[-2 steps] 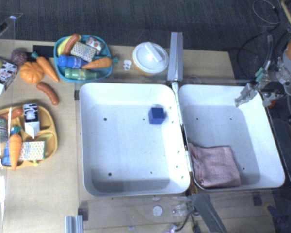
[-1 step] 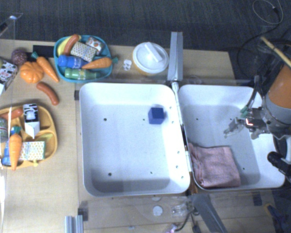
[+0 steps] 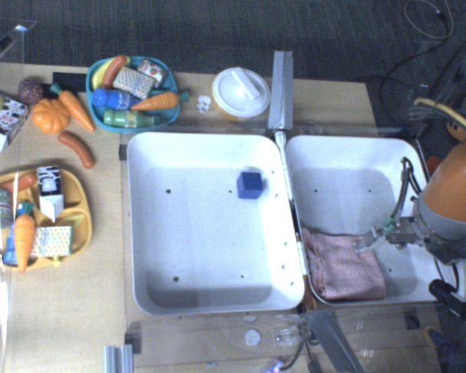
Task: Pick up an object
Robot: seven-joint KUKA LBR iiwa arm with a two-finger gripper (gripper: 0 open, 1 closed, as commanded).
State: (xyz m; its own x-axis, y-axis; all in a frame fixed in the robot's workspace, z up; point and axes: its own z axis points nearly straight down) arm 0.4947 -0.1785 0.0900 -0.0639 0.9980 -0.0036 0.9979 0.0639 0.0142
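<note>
- Pincer [image 3: 370,243] sits low in the right bin [image 3: 349,158], at the upper right edge of the pink cloth [image 3: 342,265]; arm enters from the bin's right edge.
- Pincer state: cannot tell how far open; tips blur against the cloth. Nothing visibly between them, so no hold is claimed.
- Pink cloth lies crumpled flat in the near-left corner of the right bin, against the dividing wall. Long axis runs roughly from the bin's centre toward its near edge.
- Judgement: cloth is the likely target, being the nearest item.
- Blue cube [image 3: 250,184] rests in the left bin [image 3: 179,286], toward its far-right corner, well apart from the pincer; squat, no clear long axis.
- Toy food sits on the tabletop [image 3: 109,231] along its left edge.
</note>
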